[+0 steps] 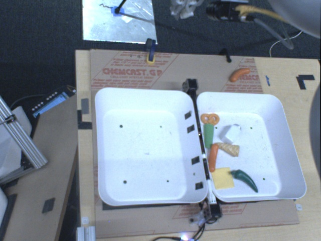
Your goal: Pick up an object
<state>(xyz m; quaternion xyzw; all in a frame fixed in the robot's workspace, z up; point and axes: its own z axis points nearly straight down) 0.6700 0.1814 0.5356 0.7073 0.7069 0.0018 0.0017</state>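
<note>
clearly, red "chemcast gp" lettering (133, 72) marks the board far of the left bin (145, 97). toy food, pretzel (210, 118), carrot (213, 156), green pepper (246, 178), lies along the right bin's (286, 134) left side. whether the gripper (186, 1) is clenched, cannot tell.

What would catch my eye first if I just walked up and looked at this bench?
Probably the two white bins side by side. A cluster of small toy foods lies along the right bin's left side: a pretzel, a carrot, a yellow cheese slice and a dark green pepper. A lone orange sausage lies on the bench behind the bins.
</note>
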